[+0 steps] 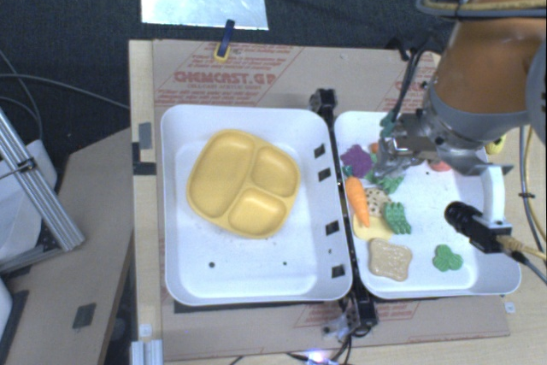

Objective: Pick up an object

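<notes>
Gripper [395, 151] poised low over the upper-left part of the right bin [496, 276], reaching in from the right beneath the arm's orange band [500, 38]; whether it is wide, narrow or holding anything cannot be told, since the wrist and the clutter under it mask its tip.

Reading left to right: the left bin [197, 269] carries 1 yellow divided plate [244, 182] with 3 compartments, well apart from the claw. Across the central divider, the right bin holds the candidate objects. A purple piece [357, 158] lies just left of the claw. An orange carrot [357, 197] lies below and left of it, long axis running from upper left to lower right, roughly along the divider. A green ridged piece [397, 218] sits below the claw, near the carrot's lower end, and a tan toast slice [390, 260] lies lower again. A small green piece [446, 258] rests toward the lower right.

Judged from this layout, the nearest targets are the purple piece and the teal-green item at the claw itself; the carrot calls for a short move down and left, with closure across its narrow width.
</notes>
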Controlling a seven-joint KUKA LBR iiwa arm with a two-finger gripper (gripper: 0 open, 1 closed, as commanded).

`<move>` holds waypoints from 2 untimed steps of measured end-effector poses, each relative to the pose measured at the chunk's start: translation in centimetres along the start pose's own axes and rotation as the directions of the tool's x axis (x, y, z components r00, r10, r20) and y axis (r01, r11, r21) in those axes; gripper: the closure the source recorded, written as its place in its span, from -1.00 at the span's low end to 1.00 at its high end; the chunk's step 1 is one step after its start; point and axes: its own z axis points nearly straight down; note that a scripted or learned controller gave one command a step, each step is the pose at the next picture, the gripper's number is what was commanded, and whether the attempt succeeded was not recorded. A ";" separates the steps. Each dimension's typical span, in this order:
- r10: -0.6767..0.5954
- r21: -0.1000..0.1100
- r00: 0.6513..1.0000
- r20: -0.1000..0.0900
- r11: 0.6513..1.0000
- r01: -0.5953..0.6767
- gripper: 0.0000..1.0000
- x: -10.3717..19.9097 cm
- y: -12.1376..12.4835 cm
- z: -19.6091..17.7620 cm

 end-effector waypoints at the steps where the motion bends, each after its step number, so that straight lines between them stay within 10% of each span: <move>1: 0.001 0.003 1.000 0.001 1.000 -0.001 1.00 2.0 -1.2 0.6; 2: -0.003 -0.001 1.000 -0.001 1.000 0.003 1.00 7.2 -1.1 -3.0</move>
